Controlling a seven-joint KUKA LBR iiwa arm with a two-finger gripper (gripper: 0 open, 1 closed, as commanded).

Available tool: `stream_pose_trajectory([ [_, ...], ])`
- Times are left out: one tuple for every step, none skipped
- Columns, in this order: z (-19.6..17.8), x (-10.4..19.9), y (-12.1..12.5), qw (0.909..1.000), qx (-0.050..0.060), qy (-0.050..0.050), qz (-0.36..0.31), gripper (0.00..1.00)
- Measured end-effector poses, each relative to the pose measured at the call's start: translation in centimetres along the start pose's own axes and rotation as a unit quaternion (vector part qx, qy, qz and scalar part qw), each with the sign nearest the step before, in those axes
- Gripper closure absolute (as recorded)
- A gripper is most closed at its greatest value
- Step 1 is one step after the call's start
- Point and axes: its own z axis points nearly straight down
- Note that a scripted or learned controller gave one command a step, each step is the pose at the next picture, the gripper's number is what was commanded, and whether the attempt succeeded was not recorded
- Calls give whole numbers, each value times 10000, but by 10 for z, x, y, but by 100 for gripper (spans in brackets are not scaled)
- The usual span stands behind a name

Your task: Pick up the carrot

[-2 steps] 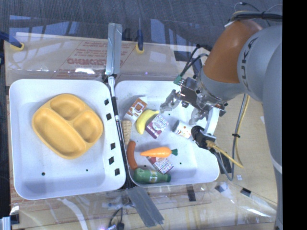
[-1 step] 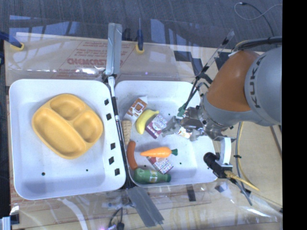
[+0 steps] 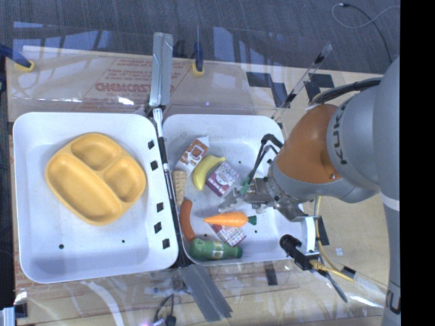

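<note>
The carrot is orange with a small green tip at its right end. It lies flat in the right bin, in the lower middle, pointing left to right. My gripper hangs just above and to the right of the carrot's green end, at the tip of the grey arm with its orange band. Nothing can be seen held in it, and the wrist hides the bin floor to the right.
Around the carrot lie a banana, a maroon packet, a red-white carton, a sausage, a green bottle and a small packet. The left bin holds a yellow divided plate.
</note>
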Motion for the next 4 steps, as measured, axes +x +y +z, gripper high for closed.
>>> stream_pose_trajectory([
  [-98, 6, -12, 9859, -33, -18, -1674, 0],
  [29, 11, -14, 9726, -3, -1, -2323, 0],
  [19, 10, -13, 9722, -9, -2, -2341, 100],
  [32, -1, 42, 9978, -50, -12, -667, 100],
])
